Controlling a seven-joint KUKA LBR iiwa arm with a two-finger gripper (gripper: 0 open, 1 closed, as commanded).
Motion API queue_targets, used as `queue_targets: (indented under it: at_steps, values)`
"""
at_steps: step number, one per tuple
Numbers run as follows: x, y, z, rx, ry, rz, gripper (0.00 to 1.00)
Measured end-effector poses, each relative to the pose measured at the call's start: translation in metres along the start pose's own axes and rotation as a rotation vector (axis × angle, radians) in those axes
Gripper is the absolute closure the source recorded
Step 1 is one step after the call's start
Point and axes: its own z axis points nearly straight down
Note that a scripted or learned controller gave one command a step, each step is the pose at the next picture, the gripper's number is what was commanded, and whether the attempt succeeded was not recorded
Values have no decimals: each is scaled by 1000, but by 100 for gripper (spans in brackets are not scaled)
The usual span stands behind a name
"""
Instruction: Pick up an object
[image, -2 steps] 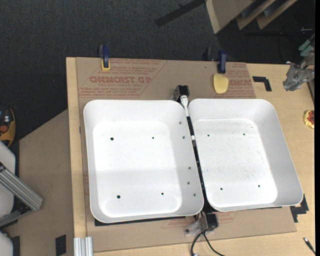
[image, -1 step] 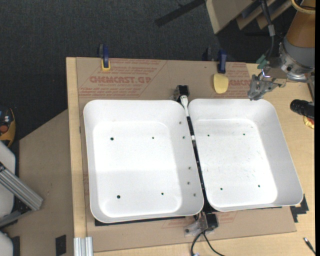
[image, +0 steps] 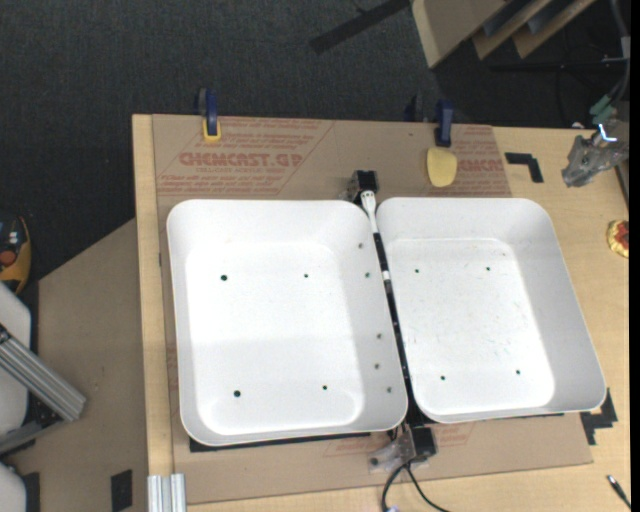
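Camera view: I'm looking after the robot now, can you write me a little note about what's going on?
Left bin and right bin sit side by side on the bench, their rims touching.
Each bin floor shows a few small dark dots.
A pale yellow piece lies on the bench beyond the right bin, below a blue clamp.
Done: no pick yet.
Left: the whole job, picking up an object.

White bins (image: 285, 215): two, side by side on the brown board (image: 260, 150).
Clamps (image: 209, 112): two, at the board's far edge.
Dark dots: four in each bin's floor.
Black corner marks (image: 522, 164): several, beside the right bin.
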Motion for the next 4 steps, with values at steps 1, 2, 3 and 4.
queue_targets:
  at_steps: [1, 2, 3, 4]
  values:
    - [57, 3, 59, 11, 8, -9, 100]
    - [25, 8, -4, -3, 1, -4, 100]
    - [83, -15, 45, 12, 8, -8, 100]
    - [195, 13, 21, 0, 8, -16, 100]
